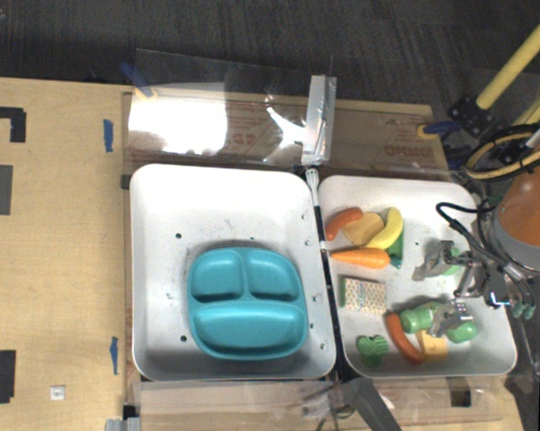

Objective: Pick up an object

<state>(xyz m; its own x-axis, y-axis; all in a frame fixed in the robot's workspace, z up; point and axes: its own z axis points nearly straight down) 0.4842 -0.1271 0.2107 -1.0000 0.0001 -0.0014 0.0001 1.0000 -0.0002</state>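
Here the gripper [452, 292] hangs in the right bin [505, 359]; how far its fingers part, I cannot tell. A green toy [419, 317], sausage [400, 336] and yellow block [434, 345] crowd just beneath them.

Tan bench [53, 272], left white bin [154, 205], right white bin [496, 354] side by side

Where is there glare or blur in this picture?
Camera view: strong white glare on the clear plastic sheet behind the bins; the teal tray is evenly lit and sharp; the gripper among the toy food looks slightly blurred.
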